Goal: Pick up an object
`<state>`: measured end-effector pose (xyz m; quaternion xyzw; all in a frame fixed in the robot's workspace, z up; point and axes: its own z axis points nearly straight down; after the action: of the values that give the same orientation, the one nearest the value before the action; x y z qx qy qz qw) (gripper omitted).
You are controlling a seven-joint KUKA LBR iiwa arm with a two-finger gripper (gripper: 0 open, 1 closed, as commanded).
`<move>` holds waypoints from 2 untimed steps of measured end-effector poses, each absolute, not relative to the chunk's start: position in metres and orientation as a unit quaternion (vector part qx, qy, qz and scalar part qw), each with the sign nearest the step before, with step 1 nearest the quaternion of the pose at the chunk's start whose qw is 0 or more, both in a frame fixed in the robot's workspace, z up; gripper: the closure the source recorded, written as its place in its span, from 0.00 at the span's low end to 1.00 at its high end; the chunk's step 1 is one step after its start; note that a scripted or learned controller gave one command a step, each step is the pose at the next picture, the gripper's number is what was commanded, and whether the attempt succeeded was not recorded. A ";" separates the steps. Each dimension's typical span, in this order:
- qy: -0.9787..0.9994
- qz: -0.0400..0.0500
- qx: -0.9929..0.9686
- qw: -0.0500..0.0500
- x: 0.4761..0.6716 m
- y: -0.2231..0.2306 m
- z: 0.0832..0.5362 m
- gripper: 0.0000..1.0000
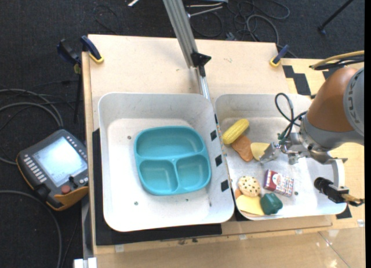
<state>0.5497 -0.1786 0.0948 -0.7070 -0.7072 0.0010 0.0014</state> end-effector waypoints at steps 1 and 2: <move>-0.707 0.000 -0.707 -0.001 0.551 -0.179 0.108 1.00; -0.708 -0.001 -0.707 -0.002 0.549 -0.180 0.151 1.00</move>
<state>0.5487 -0.1795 0.1508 -0.7067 -0.7075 -0.0010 -0.0021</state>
